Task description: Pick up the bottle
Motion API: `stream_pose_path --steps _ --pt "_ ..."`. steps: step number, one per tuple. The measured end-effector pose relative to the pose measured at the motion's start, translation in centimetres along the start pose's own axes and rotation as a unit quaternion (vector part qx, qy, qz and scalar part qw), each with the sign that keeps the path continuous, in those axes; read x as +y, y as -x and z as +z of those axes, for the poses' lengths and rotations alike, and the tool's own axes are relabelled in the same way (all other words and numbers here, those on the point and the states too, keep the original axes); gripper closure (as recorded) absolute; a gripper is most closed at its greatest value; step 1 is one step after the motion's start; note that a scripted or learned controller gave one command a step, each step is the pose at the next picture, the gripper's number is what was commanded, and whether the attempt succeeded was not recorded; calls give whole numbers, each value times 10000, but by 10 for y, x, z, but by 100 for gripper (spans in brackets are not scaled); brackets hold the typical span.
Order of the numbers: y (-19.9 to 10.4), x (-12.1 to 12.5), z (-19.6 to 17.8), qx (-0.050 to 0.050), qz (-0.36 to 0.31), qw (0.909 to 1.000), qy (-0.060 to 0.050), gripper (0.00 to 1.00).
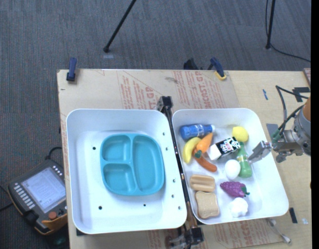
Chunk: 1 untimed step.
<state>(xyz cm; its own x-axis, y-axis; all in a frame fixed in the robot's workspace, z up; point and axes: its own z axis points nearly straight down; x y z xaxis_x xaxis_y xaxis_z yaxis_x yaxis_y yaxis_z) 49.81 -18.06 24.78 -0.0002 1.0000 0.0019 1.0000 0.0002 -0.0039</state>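
The bottle (196,130) is lying on its side near the top of the right bin (276,191), blue with a white cap, touching the carrot (203,142) and just above the banana (189,149). It is looking like a small, light, hard plastic toy that may be smooth and roll, so I think the best place to grab is across the middle of its round body. The gripper (259,153) is hanging at the right side of that bin, well apart from the bottle and pinching nothing, and I cannot tell how it is set.
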Motion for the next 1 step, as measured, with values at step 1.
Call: stream_pose_path --steps 1 --pt "0 0 -9 9 -7 10000 -10 100"
